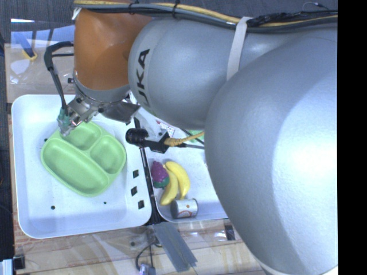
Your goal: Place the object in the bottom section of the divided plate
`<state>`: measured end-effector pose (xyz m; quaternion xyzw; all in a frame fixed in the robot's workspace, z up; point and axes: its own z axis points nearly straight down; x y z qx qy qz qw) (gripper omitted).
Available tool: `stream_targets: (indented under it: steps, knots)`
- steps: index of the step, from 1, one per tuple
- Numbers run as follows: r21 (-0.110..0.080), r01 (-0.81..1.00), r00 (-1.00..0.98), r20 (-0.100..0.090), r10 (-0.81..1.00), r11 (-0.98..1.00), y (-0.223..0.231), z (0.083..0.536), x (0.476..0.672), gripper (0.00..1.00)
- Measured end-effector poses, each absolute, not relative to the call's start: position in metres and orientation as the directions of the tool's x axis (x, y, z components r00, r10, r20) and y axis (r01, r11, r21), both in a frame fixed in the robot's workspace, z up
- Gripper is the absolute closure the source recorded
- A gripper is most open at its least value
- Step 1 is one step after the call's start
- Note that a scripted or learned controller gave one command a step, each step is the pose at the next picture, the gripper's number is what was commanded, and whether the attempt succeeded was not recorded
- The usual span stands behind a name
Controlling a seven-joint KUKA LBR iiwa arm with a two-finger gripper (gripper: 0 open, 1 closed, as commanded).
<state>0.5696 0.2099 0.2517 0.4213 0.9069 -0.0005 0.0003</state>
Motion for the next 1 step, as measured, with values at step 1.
stream_targets:
  steps: [1]
  knots:
    - [-0.002,0.772,-0.635,0.000,0.772,0.635,0.1672,0.2705,0.5145,1.00]
